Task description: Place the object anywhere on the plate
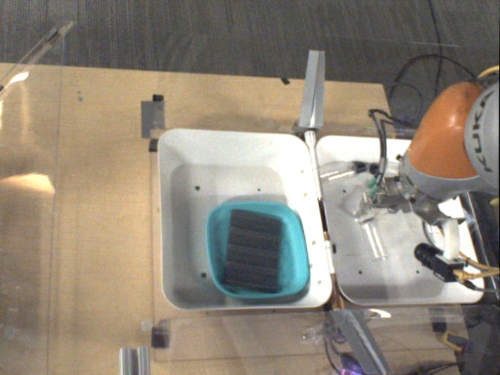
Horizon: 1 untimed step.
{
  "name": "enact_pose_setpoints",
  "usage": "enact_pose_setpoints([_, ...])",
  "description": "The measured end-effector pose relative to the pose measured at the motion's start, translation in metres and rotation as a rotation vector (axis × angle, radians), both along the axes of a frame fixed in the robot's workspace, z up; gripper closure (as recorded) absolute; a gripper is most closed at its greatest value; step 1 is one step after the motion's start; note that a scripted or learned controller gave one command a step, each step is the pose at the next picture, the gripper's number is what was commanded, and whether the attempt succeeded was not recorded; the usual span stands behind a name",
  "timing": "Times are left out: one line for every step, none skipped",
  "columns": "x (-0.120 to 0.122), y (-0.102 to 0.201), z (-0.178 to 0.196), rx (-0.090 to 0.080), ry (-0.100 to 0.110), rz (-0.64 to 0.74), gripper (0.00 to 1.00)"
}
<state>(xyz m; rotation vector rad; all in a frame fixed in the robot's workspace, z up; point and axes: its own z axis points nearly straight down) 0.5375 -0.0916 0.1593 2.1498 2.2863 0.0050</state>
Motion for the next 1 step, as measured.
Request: enact_pose_setpoints([0.0167, 0.1183, 0.0262, 0.001, -0.003, 0.075, 1.0])
